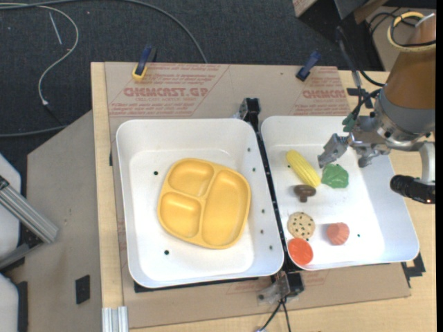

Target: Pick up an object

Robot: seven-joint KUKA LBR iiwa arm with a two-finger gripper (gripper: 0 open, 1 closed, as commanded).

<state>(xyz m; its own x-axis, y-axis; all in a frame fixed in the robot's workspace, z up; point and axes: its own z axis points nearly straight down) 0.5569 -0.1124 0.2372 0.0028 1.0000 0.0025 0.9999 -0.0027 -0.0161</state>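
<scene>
At right of frame the gripper (348,154) hangs spread over the green toy (336,176) — not gripping. The corn (303,168) lies just beside — a finger could nudge it.

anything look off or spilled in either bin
Nothing looks spilled or damaged. The orange disc rides up on the right bin's front-left rim instead of lying flat on the floor. The yellow divided plate sits level in the left bin.
</scene>
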